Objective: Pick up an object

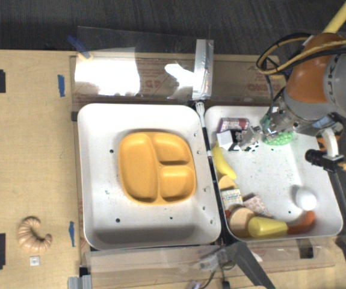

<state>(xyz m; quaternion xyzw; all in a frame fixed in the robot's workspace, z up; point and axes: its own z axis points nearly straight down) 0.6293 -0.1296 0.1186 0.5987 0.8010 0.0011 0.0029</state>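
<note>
Bottom of frame: a yellow lemon-shaped plastic toy [268,226] lay along the lower edge of the right white bin [329,221], long axis left-right. Gripper [273,128] sat at upper right, over one green bumpy ball [279,137] just below it; finger state, can't tell. One yellow divided plate [157,165] in the left white bin [94,161].

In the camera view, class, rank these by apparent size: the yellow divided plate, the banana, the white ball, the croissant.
1. Yellow divided plate, by far.
2. Banana and croissant: too alike to rank.
3. White ball, smallest.
</note>
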